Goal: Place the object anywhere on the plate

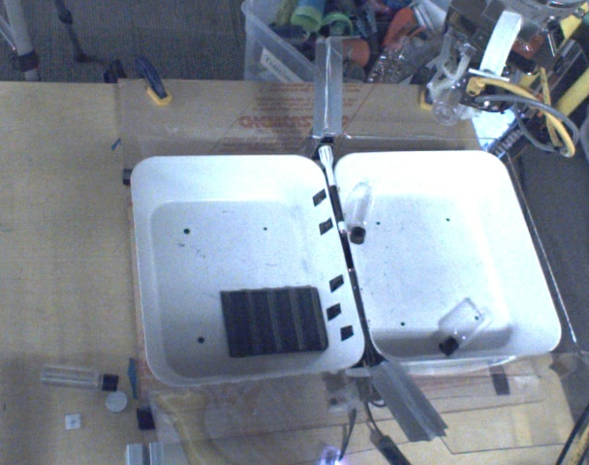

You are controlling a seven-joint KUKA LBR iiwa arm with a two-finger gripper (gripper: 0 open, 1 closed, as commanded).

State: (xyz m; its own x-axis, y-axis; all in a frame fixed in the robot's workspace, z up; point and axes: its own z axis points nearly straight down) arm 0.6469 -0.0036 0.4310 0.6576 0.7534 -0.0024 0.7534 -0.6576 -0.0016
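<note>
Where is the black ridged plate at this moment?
In the camera view, the black ridged plate lies in the left bin, at its front, near the divider between both bins.

Two white bins (pixel 159 260). Ribbed black plate (pixel 273 320) in the left one. Clear objects (pixel 459 320), (pixel 356 201) with black ends in the right one. Bench (pixel 52 211) pale tan wood.

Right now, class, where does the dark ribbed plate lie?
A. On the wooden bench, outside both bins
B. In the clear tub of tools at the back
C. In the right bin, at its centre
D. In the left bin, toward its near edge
D: the dark ribbed plate lies flat on the floor of the left bin, toward its near edge, while the right bin holds two small clear objects.
</note>
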